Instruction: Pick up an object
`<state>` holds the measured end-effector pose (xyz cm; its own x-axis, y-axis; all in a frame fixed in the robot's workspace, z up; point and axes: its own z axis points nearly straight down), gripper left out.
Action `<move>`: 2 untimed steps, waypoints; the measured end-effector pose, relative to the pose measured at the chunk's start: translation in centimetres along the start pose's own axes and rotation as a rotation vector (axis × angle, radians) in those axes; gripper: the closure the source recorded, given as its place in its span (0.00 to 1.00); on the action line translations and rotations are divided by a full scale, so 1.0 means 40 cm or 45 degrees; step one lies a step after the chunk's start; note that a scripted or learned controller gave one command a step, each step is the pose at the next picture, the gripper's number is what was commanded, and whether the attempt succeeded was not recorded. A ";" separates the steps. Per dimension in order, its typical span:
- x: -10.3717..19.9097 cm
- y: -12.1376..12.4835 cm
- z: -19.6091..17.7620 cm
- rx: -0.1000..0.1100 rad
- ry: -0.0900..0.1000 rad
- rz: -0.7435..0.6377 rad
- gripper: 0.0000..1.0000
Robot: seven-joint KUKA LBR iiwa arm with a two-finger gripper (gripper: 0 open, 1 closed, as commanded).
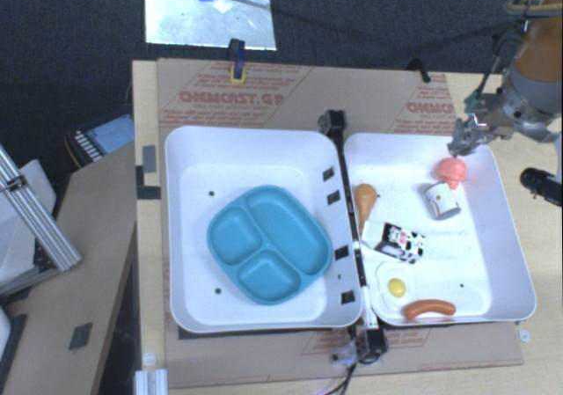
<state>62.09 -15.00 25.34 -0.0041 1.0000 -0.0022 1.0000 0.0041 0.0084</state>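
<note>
1. We see the arm [532,68] reaching in at upper right, its gripper [464,140] just above a pink object [452,171] in the right bin [510,235].
2. We cannot tell the jaws' state; the arm is cut off at the frame edge.

The arm [535,76] is cut off by the right edge.

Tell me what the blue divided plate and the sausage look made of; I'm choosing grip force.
The blue divided plate looks like moulded plastic with a matte to satin finish: uniform colour, rounded compartment walls. The sausage looks like toy food, probably plastic or rubber: smooth orange-red skin with a faint sheen. Hardness can't be judged from this view.
</note>
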 end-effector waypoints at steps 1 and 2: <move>0.130 0.012 0.033 0.008 0.004 -0.006 1.00; 0.252 0.011 0.049 0.009 0.005 -0.007 1.00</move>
<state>62.49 -4.94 23.37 -0.0096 1.0000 0.0019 1.0000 0.0096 0.0012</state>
